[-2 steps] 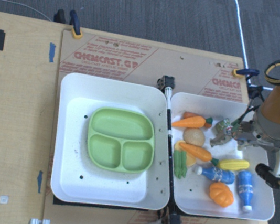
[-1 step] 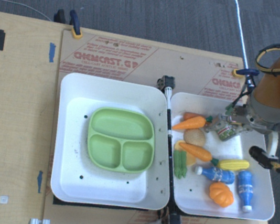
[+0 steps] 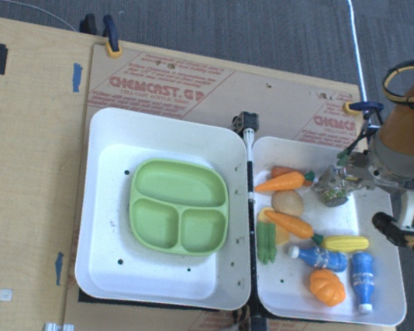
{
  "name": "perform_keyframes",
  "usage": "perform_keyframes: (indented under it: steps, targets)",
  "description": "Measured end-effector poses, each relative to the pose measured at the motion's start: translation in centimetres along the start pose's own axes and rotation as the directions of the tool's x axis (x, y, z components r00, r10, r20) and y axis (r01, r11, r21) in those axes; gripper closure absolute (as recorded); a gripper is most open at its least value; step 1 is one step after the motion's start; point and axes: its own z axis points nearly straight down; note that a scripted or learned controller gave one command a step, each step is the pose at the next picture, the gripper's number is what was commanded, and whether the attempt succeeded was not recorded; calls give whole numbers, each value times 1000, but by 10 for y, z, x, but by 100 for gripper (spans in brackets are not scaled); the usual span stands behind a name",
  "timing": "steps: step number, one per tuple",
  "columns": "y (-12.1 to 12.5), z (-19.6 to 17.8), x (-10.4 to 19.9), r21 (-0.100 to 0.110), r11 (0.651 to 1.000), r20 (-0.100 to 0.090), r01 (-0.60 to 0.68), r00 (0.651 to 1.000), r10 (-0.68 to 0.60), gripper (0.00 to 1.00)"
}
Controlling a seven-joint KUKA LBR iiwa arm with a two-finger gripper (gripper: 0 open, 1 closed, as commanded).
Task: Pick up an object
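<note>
1. Plainly, the step in hand is the reach: no object is lifted yet, and every candidate lies in the right bin (image 3: 398,267), the one nearer the arm.
2. The tool (image 3: 334,191) hangs low over the far part of that bin, just beside the upper carrot (image 3: 281,181); from this slant I cannot tell whether it is released or clenched, and nothing visibly sits in it.
3. The next move, as I judge it, calls for settling on one piece and coming down squarely over it; the toys lie crowded, some touching, so a clean approach on a single item matters.
4. Counted in the right bin: two carrots, the upper one and a lower carrot (image 3: 289,224); one potato (image 3: 288,203) between them; one corn cob (image 3: 346,243); two blue bottles, one lying crosswise (image 3: 322,259) and one lengthwise (image 3: 362,278); one orange fruit (image 3: 327,288); one green pod (image 3: 267,242) by the near-centre wall.
5. The left bin (image 3: 102,182) holds one green divided plate (image 3: 179,206) with three compartments.
6. Both bins rest side by side on the bench (image 3: 10,167).
</note>
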Motion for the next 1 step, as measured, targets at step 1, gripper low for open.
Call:
perform_keyframes:
  steps: [1]
  targets:
    - [-7, -101, 74, 6, 1000, -5, -1, 1000, 1, 100]
